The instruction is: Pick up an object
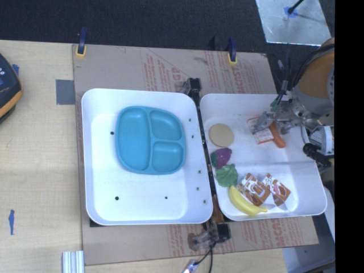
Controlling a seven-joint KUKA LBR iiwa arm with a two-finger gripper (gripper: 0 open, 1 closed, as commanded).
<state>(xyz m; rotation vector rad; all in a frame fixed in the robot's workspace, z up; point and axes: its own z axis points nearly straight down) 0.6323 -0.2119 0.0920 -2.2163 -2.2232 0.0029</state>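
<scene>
Far left of the gripper (266, 124) sits a smooth blue divided plate (151, 140); nearer lie a flat tan disc (221, 135) and glossy banana (245, 202). The orange carrot-like piece (277, 136) lies just beside its fingers, seemingly spread, ungrasped. Judged mid-approach: next, centre and close.

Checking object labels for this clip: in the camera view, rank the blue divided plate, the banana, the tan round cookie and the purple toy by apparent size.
1. blue divided plate
2. banana
3. tan round cookie and purple toy look roughly alike, so they are not ranked.
</scene>
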